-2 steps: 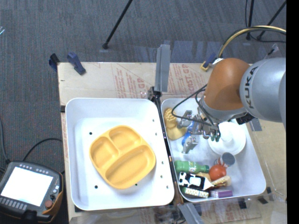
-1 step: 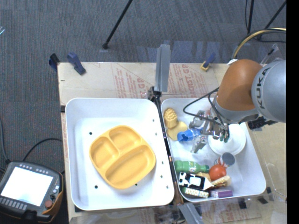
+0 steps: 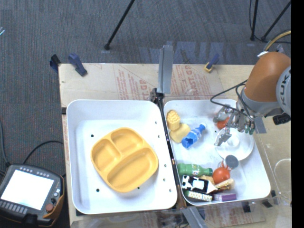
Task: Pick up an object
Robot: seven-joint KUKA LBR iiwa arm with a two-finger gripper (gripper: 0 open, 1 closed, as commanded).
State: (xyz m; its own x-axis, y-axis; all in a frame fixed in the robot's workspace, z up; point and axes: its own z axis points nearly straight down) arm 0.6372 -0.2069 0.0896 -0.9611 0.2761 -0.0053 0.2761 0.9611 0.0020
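Observation:
My gripper [image 3: 222,127] hangs over the right bin [image 3: 262,175], near its upper right part, and stands open. A small red-orange object [image 3: 220,124] lies right at the gripper, between the spread fingers, and nothing shows it being gripped. Just below is a white plate [image 3: 240,150] with a grey round lid [image 3: 231,161] at its lower edge. To the left lie a yellow toy [image 3: 175,125] and a blue bottle [image 3: 194,137]. Along the front are a green bottle [image 3: 194,169], a red tomato [image 3: 221,175] and a black-and-white item [image 3: 197,184].
The left bin [image 3: 80,127] holds a yellow divided plate [image 3: 124,158]. A grey upright post [image 3: 165,72] stands between the bins at the back. Cables run from the arm's wrist [image 3: 266,84] across the right bin's far corner. A teach pendant [image 3: 29,189] lies at the lower left.

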